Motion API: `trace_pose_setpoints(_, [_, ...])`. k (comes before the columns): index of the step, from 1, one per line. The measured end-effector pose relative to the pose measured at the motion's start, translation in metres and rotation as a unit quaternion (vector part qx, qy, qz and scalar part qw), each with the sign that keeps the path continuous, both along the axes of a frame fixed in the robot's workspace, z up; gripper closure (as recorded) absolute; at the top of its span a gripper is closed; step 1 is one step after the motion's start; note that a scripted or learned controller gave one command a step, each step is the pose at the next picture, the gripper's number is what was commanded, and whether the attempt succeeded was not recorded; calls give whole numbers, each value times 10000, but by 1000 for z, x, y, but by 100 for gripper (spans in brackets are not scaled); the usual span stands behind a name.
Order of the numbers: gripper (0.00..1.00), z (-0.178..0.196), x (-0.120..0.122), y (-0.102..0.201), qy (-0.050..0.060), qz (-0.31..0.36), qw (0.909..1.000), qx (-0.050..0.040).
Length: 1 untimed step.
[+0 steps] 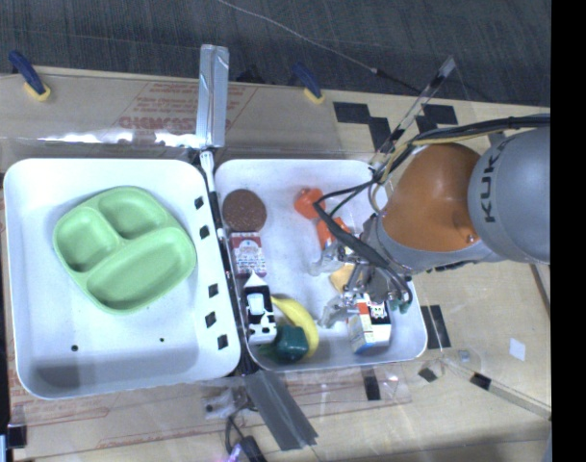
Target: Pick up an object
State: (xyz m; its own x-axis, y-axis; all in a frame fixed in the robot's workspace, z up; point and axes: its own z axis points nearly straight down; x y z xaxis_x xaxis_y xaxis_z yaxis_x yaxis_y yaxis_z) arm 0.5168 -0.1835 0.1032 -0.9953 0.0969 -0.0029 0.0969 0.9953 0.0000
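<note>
My gripper [329, 285] is low over the right bin [273, 176], near the middle of its right half, and stands open. One metal finger [323, 258] points up the view and the other [335, 313] points down. The bin floor shows between the tips, and a small yellow piece [343, 276] sits close to the palm. An orange object [310, 203] lies just above the upper finger. A white, orange and blue box [370, 327] lies by the lower finger, partly under the wrist. A yellow banana [298, 320] rests left of that finger.
Along the right bin's left wall lie a brown round disc [243, 210], a red-and-white packet [247, 255], a black-and-white box [259, 316] and a dark green object [291, 346]. A green divided plate [125, 246] sits in the left bin [42, 354]. Cables [408, 133] trail from the wrist.
</note>
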Motion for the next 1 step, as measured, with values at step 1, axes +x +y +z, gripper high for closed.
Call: trace_pose_setpoints(1, [0, -10, 14, 1, -7, -304, 9995, -4])
